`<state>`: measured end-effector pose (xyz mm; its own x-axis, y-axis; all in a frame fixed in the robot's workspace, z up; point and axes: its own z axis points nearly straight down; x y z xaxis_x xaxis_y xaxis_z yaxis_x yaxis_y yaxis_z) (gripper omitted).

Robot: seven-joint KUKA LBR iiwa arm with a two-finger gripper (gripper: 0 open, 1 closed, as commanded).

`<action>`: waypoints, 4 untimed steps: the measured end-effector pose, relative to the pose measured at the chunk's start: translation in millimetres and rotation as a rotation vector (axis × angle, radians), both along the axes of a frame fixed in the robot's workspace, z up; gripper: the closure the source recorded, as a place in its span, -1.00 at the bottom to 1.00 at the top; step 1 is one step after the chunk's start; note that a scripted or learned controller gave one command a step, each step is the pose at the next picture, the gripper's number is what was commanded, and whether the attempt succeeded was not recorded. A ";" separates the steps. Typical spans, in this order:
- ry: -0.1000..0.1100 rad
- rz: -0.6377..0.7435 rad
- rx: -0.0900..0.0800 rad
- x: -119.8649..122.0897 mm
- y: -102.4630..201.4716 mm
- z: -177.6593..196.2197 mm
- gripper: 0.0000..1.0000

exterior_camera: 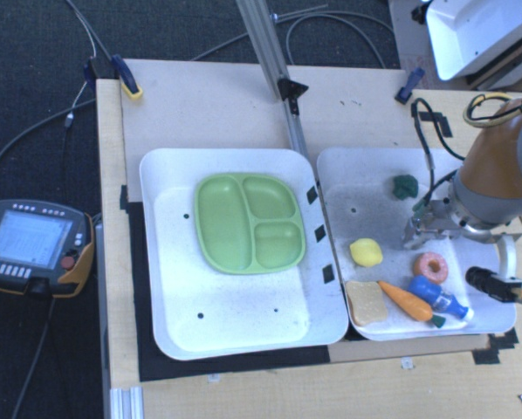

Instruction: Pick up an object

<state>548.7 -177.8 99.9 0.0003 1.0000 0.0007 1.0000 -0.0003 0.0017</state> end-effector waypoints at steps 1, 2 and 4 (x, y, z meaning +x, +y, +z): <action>-0.004 0.000 -0.002 -8.8 -0.4 53.7 1.00; -0.005 0.002 -0.003 0.9 2.9 101.9 1.00; 0.002 0.007 0.002 20.0 57.9 143.1 1.00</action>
<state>568.7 -119.9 243.0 -0.0067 1.0000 0.0030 1.0000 0.0067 -0.0008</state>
